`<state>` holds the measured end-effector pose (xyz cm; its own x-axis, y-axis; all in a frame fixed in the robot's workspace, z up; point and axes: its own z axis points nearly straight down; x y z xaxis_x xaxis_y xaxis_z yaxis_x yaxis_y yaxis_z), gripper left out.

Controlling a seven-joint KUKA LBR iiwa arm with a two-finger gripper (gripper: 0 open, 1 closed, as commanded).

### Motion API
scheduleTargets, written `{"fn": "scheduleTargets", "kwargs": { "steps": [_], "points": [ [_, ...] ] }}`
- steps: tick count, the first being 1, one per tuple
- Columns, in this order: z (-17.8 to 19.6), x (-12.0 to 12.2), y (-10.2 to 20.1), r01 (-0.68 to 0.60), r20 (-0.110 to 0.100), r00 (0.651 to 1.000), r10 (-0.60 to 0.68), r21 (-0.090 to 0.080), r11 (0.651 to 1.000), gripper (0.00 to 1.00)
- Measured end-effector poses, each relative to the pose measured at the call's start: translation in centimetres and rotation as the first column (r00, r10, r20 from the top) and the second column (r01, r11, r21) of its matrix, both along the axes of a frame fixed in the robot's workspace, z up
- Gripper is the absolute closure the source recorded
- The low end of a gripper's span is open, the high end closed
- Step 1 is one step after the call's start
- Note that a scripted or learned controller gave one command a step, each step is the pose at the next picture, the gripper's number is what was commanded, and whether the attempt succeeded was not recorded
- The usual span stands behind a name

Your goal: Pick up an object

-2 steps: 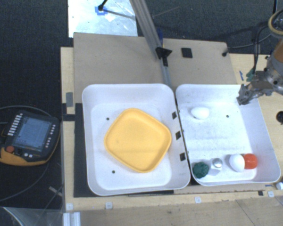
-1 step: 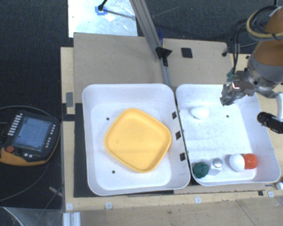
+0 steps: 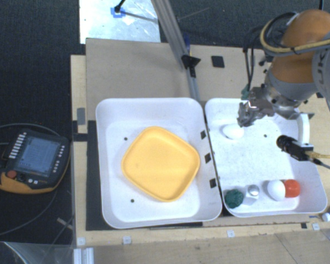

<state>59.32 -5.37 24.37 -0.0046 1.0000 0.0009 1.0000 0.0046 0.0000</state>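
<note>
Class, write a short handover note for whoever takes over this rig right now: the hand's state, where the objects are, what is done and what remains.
Hand: low over the right white bin, just above a small white oval object; grip unclear.
Right bin's near edge: dark green ball, small grey piece, white ball, orange-red ball.
Left white bin: yellow square plastic plate.
Done: nothing visibly lifted.
Left: grasp and raise one object.

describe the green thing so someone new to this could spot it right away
Start at the right-hand white bin, then go to its near edge, left corner. The dark green ball sits there beside a small silver object; it is the only green item, unlike the white ball and orange ball.
</note>
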Motion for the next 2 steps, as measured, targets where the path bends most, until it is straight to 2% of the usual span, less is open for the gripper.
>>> {"fn": "scheduleTargets", "kwargs": {
  "steps": [2],
  "points": [
    [-1.7, -0.8, 9.8, 0.001, 0.001, 1.0, -0.001, 0.0, 1.0, 1.0]
  ]
}}
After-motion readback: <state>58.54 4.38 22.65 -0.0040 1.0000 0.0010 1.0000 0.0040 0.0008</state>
